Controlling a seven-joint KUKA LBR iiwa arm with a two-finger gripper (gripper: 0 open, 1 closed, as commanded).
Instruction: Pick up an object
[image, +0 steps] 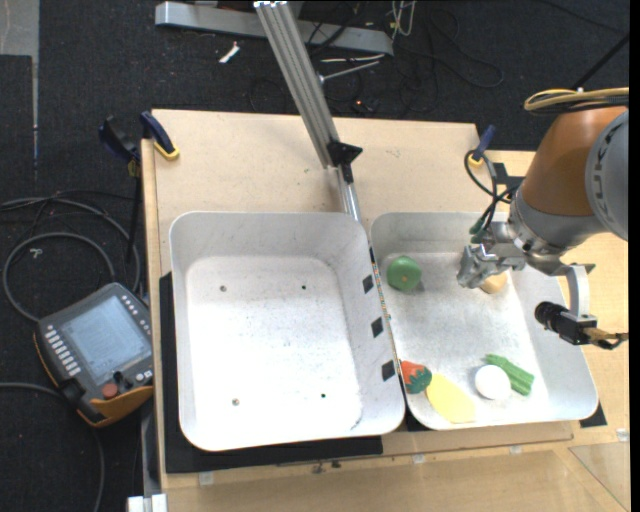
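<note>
gripper (480, 268) low in right bin (440, 232), over tan block (493, 284) near far wall. finger spread hidden by wrist, cannot tell. risk: off-centre close nudges block toward wall, grasp comes up empty. green ball (404, 273) near, well clear.

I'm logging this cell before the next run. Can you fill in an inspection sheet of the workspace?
Surface: wooden bench bearing left bin and right bin.
Job's things: in the right bin, green ball, tan piece under the gripper, white ball, green leafy piece, yellow piece, red-and-green piece.
Clutter: blue-and-yellow clamp at the bench's far left corner.
Grippers: gripper low over the right bin's far side.
Cables: black cables on the floor.
Surroundings: teach pendant on the floor.
</note>
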